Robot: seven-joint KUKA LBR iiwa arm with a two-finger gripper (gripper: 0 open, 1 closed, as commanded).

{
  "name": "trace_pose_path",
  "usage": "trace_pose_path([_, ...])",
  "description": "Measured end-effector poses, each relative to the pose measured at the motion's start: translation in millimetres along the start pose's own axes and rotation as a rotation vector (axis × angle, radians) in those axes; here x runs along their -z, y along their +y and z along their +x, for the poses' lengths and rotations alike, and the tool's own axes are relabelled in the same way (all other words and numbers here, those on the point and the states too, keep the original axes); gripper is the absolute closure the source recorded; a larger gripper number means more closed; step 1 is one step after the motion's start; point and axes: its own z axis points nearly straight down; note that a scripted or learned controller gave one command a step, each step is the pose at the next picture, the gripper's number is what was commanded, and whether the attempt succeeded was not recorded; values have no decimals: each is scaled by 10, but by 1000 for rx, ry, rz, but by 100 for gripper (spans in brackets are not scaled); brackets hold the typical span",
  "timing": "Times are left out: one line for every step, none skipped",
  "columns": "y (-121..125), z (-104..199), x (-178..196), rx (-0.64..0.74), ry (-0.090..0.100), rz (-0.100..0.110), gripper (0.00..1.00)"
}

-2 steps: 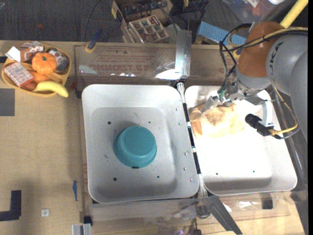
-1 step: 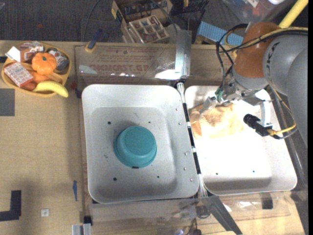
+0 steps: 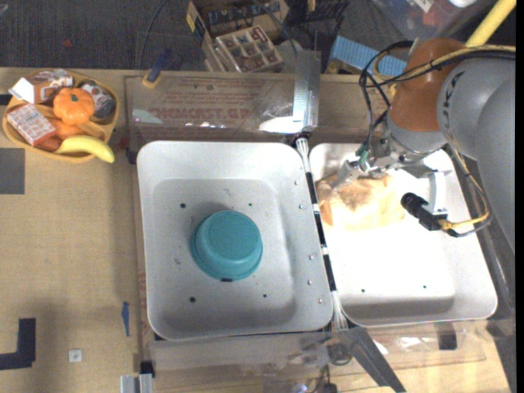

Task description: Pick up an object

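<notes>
The pincer [image 3: 364,164] hovers over a tan object [image 3: 360,201] in the right bin [image 3: 458,297]; its grip state is unreadable. It should centre before descending.

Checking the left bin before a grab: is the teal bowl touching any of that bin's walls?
Apart. The camera view shows the teal bowl mid-floor in the left bin, with bare white floor on every side.

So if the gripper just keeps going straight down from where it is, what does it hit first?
Most likely the tan object lying in the right bin; the gripper sits over its upper edge. Height is hard to judge from this one slanted view.
</notes>
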Motion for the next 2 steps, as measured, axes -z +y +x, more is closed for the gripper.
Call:
trace_pose_path([16, -1, 119, -1, 0, -5, 100])
trace_pose_path([80, 141, 947, 369, 2, 3, 100])
